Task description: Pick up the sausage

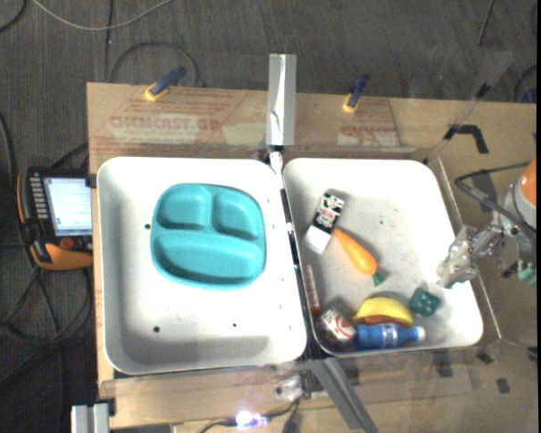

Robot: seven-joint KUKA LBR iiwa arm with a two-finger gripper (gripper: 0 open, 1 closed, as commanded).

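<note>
1. Nearest us, along the front wall of the right bin, lie a blue bottle, a small can and a banana, packed close together, with a small green object just beside the banana.
2. A little further back we take the thin brown piece lying lengthwise against that bin's left wall to be the sausage — its near end is close to the can.
3. At about the same depth, the gripper hangs over the bin's right rim, well apart from the sausage; we cannot tell whether it is spread or closed, and nothing shows in its grasp.
4. Further back lie a carrot and a black-and-white box.
5. In the left bin sits a teal divided plate.
6. We judge the approach step is in hand. The next move calls for crossing the bin over the carrot and banana, then coming down close to the wall — a tight spot, with the can crowding one end.
</note>
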